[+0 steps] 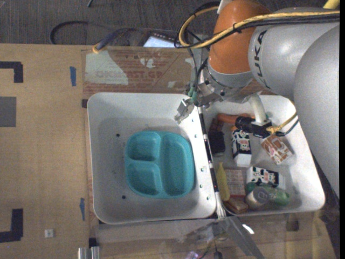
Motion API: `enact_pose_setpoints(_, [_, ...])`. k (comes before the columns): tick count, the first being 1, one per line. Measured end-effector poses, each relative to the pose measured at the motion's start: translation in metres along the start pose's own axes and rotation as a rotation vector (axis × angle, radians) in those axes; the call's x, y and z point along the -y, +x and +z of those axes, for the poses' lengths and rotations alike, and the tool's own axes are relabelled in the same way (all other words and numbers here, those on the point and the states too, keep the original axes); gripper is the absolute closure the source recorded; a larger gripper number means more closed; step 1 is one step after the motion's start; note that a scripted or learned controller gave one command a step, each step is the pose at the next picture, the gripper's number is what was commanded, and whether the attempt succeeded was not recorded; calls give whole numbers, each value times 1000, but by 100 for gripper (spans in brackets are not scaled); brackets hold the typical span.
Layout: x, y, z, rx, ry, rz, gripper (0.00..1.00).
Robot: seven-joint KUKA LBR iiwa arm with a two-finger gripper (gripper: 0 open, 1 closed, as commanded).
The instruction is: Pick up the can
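Over the wall between the two bins, the tool (184,109) is hanging with nothing between its fingers, and it needs bringing down squarely over the can (260,197) lying in the right bin's (311,169) near corner.

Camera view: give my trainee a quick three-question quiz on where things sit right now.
1. True or false: the teal divided tray lies in the left bin.
2. Which bin holds the can? A) left B) right
3. Fill in: the gripper hangs over the ___ between the bins.

Key: 1 true; 2 B, near the right bin's lower edge; 3 divider.
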State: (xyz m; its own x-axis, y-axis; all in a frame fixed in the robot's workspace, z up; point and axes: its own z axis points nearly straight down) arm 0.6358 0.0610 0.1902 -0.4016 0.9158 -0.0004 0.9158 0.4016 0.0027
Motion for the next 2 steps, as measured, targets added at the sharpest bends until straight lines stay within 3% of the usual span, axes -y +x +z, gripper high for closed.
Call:
enact_pose_setpoints(1, [-53, 73, 72, 1, -5, -106, 0])
enact_pose_setpoints(2, [-53, 73, 72, 1, -5, -106, 0])
